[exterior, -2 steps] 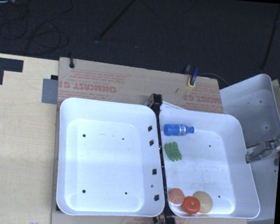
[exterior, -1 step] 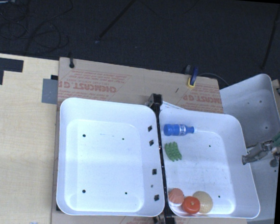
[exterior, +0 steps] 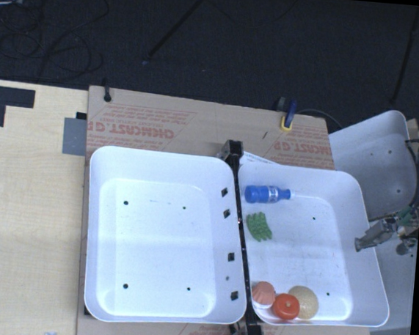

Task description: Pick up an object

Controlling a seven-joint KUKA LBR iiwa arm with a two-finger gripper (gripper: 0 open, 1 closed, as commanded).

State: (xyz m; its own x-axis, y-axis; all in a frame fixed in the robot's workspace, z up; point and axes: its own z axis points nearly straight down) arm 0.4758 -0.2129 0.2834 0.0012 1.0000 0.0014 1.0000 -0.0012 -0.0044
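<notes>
Blue plastic bottle with a white cap (exterior: 266, 194), lying on its side near the far wall of the right white bin (exterior: 354, 192), looks light and slippery, so I would grip its middle, while the end effector (exterior: 380, 235) hovers at the bin's right rim, opening unclear.

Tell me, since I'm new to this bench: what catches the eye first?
The blue bottle lying near the far edge of the right bin, with a green toy just below it. Then the red ball between two pale round things in that bin's near corner.
</notes>
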